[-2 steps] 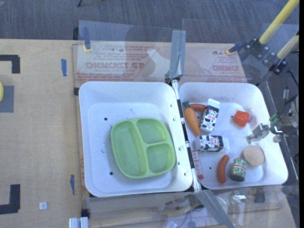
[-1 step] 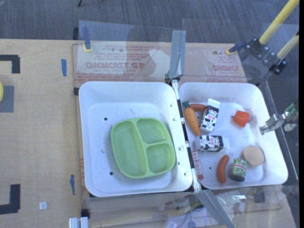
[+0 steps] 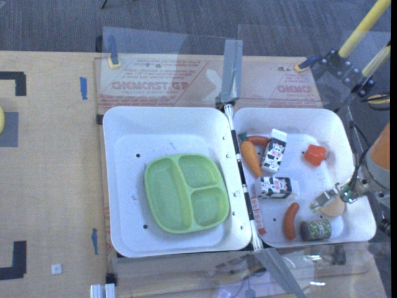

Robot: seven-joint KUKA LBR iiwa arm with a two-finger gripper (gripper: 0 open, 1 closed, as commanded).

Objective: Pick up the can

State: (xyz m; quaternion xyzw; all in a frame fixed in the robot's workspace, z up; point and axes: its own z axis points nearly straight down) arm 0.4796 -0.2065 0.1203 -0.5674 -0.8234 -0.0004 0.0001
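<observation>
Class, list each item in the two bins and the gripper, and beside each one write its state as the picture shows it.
Green tray: flat, nothing in its compartments.
Can: lying on its side, not held.
Carrot: lying flat.
Sausage: lying flat.
Upper milk carton: tipped over.
Lower milk carton: tipped over.
Gripper: above the right bin.

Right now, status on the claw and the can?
Claw low over right bin, not holding anything. Can lying at front edge, untouched. Sausage beside it.

A green divided tray (image 3: 187, 192) lies in the left bin (image 3: 118, 135); the right bin (image 3: 335, 121) holds a carrot (image 3: 251, 158), two milk cartons (image 3: 273, 151), a sausage (image 3: 289, 220), and a red block (image 3: 314, 154), perhaps a pepper.
</observation>
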